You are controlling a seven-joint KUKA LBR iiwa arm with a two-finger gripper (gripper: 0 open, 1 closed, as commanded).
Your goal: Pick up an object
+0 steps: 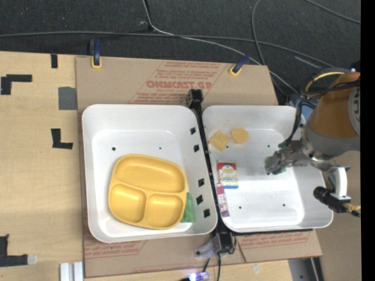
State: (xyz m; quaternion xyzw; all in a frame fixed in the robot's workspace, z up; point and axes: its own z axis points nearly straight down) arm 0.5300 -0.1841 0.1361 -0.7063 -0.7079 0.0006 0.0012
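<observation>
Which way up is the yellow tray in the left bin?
Right way up: the yellow tray shows its three hollow compartments facing the camera.

Yellow tray (147, 191); white bins (96, 127); tan crackers (219, 140); red-white packet (227, 174).

Take the black divider (203, 157) between the two bins as your landmark. Left of it, the yellow tray (147, 190) fills most of the left bin (94, 122), leaving you bare floor along the far wall; a green item (188, 209) is wedged between the tray and the divider. Just right of the divider, a red-and-white packet (227, 175) lies flat, with two tan pieces (229, 138) beyond it. Farther right, the gripper (276, 164) hangs over the right bin (263, 212); the near floor there lies open to you.
</observation>
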